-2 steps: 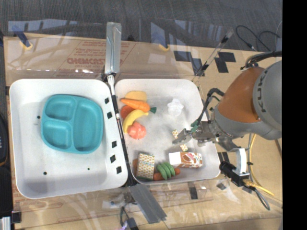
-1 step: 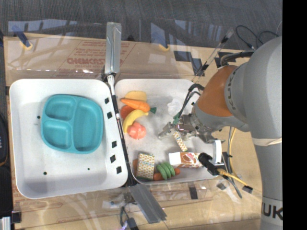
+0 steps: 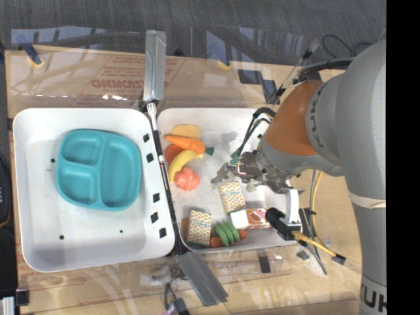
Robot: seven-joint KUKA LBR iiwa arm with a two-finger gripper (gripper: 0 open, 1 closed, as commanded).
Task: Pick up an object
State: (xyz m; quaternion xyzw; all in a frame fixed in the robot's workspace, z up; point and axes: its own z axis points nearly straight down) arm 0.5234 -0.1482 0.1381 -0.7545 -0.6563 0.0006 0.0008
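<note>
Reaching in from the right edge of the desk (image 3: 65,71), grey arm (image 3: 357,110) with orange band (image 3: 292,126) above the wrist, bent over the right bin (image 3: 216,120). Claw (image 3: 226,171) low over the middle of that bin, just above a small patterned packet (image 3: 231,196); cannot tell whether clenched or released, and nothing seen between its tips.

Lying in the right bin, near its left wall: a carrot (image 3: 186,142), a yellow banana (image 3: 184,163), a pink round fruit (image 3: 188,179), and a pale yellow piece (image 3: 186,131) close to the far left corner. Along the near edge of the same bin: a second patterned packet (image 3: 199,227), a green vegetable (image 3: 227,233), a white and red box (image 3: 249,219).

Resting in the left bin (image 3: 39,241), a teal plate (image 3: 100,169) with three compartments, toward its far side.
</note>
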